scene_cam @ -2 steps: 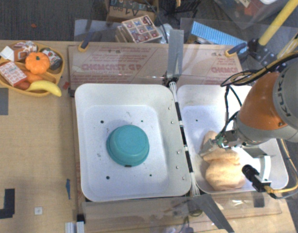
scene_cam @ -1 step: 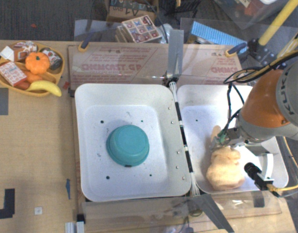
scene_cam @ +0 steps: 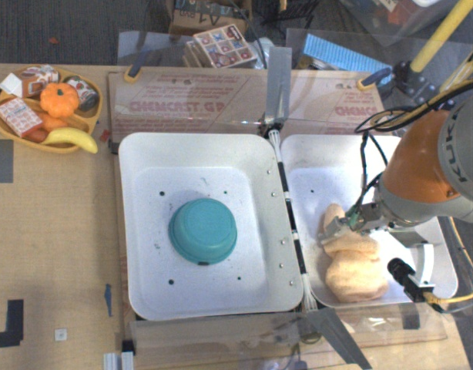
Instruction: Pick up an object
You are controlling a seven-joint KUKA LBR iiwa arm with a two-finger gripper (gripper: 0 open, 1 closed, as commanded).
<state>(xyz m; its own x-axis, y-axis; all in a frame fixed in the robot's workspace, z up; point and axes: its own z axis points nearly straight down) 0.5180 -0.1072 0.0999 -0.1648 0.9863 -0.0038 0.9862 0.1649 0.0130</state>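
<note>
bread rolls (scene_cam: 353, 264) | right bin (scene_cam: 313, 168) | touching pincer (scene_cam: 350, 223) from below

Arm (scene_cam: 421, 168) reaches in from right, wrist bent down-left, gripper (scene_cam: 350, 222) low.

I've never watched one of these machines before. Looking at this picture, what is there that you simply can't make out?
- Gripper, camera view: too small and crowded against the tan bread-like pieces to tell whether it grips one.
- How many tan pieces lie in the right bin: they overlap, and the arm covers part of the bin.
- Small packets in the yellow dish at top left: print too small to read.
</note>
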